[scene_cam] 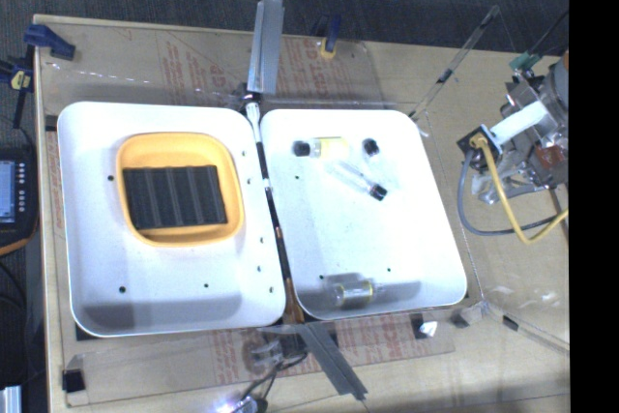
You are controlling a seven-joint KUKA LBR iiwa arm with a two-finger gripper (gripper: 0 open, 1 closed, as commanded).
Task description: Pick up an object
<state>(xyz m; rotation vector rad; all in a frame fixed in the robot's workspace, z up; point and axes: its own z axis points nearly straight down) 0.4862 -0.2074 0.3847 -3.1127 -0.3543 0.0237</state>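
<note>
- The main risk is sitting in the right bin: the candidates are small and see-through, so the claw could be closing on air or flicking one away — a clear tube with a dark cap is lying slantwise near the middle, a yellowish vial is lying toward the far wall, and a small dark cap is resting just beside them.
- A squat clear jar is lying against the near wall, where a finger could be striking the rim.
- The left bin is holding a yellow tray with a dark ribbed insert, probably too broad to pinch.
- The arm is hanging at the right edge of the bench, well apart from both bins, with cables looping below it.
- The claw itself is lost in that clutter — I cannot tell how it is set.
</note>
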